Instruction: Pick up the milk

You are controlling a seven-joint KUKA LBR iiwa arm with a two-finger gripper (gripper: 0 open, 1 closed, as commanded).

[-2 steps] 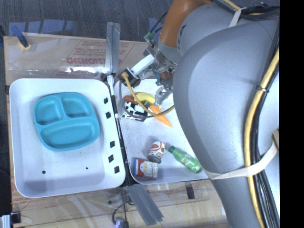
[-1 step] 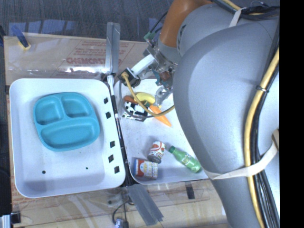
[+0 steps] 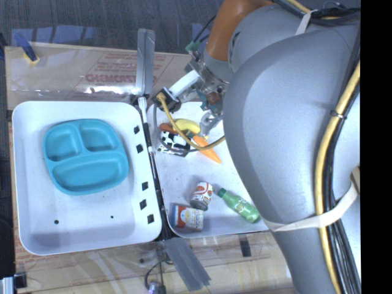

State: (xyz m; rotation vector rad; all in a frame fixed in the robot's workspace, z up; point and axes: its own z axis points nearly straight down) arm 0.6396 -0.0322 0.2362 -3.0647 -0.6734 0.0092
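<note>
At the near edge of the right bin [image 3: 184,234] a can with a red and blue label [image 3: 187,218] lies on its side, close to the bin's near left corner. Just beyond it sits a smaller red and white can [image 3: 202,196], tilted. Beside that, toward the bin's right side, a green bottle [image 3: 240,206] lies flat with its cap pointing at the small can. The two are near each other but apart.

Further in, around the middle of the bin, an orange carrot [image 3: 208,152] lies at a slant. Its upper end reaches the milk [image 3: 173,141], a small carton with black and white cow patches. The milk lies against the left wall of the right bin, in its far half. A yellow banana [image 3: 186,126] rests just behind the milk, touching or nearly touching it.

The left bin [image 3: 24,182] holds a blue divided plate [image 3: 86,155] in its far half, well apart from the milk.

The gripper [image 3: 205,112] hangs over the far part of the right bin, just beside the banana and above the carrot's end. Nothing can be seen held in it. Whether it is open or closed cannot be told from this angle. The grey arm [image 3: 294,115] covers the right side of the bin, with its orange band [image 3: 236,17] beyond the bin's far edge.
</note>
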